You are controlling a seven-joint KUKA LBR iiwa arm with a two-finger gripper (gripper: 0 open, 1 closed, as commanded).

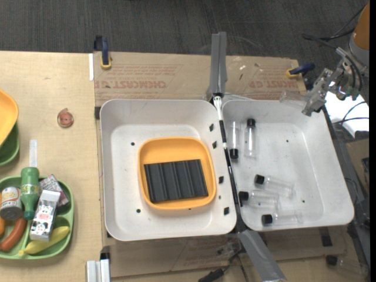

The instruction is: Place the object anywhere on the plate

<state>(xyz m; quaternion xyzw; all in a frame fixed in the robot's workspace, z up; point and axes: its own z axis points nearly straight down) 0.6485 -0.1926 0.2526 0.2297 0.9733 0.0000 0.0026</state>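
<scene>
Clear vials [271, 190] lie in the right bin [317, 216]; left, a dark block [175, 180] rests on an orange plate [176, 147]; gripper [317, 98] hovers far right, finger spread unclear.

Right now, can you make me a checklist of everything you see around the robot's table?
Surface: wooden bench bearing two white bins.
Job's things: orange plate in the left bin with a dark ribbed block on it; clear vials with black caps in the right bin.
Clutter: green tray of toy food, small pink thing.
Hand: hand hangs over the right bin's far corner.
Cables: dark cables at far right.
Surroundings: grey carpet, cardboard under the bins.
</scene>
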